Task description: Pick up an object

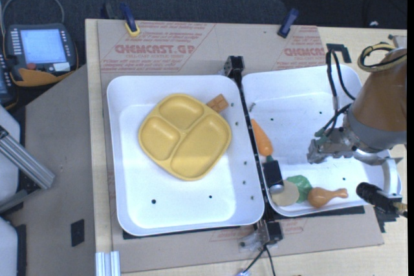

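Two shallow white bins are seen side by side on the surface. In the left white bin [123, 158], a yellow divided plastic plate [185, 136] is set near the middle, and a small brown wooden block [218, 103] is seen touching its upper right edge. In the right white bin [291, 90], an orange carrot-shaped toy [261, 138] is laid along the left wall. Below it, a small black rectangular object [272, 172] is found, and at the bin's lower edge a green leafy toy [301, 183], a pale round disc [285, 194] and a tan drumstick-shaped toy [325, 195] are grouped closely together. The grey arm's gripper [323, 148] is positioned over the right bin's bare floor, above the drumstick and apart from it. Whether the jaws are open or closed cannot be told; nothing is seen held.
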`<state>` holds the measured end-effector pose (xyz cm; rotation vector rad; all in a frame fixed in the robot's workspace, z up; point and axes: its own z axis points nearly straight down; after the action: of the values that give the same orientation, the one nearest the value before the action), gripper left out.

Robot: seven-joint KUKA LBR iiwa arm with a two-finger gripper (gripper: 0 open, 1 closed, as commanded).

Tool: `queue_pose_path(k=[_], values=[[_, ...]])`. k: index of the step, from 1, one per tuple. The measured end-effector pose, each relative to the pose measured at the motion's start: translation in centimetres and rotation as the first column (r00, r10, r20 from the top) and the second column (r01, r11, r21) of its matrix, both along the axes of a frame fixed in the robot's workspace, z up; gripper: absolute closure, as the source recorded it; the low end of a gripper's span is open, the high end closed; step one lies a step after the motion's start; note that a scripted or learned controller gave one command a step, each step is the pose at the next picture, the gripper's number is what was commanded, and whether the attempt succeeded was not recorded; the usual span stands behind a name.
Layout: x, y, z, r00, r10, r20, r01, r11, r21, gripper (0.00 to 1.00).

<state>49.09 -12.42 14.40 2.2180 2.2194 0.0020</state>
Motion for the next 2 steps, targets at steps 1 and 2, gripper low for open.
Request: queue_pose_path(k=[1,2], values=[[0.1,0.0,5.3,1.000,0.000,0.003,0.000,1.000,-0.001,1.00],[0.4,4.4,5.2,1.000,0.004,-0.004,-0.004,1.000,0.003,1.00]])
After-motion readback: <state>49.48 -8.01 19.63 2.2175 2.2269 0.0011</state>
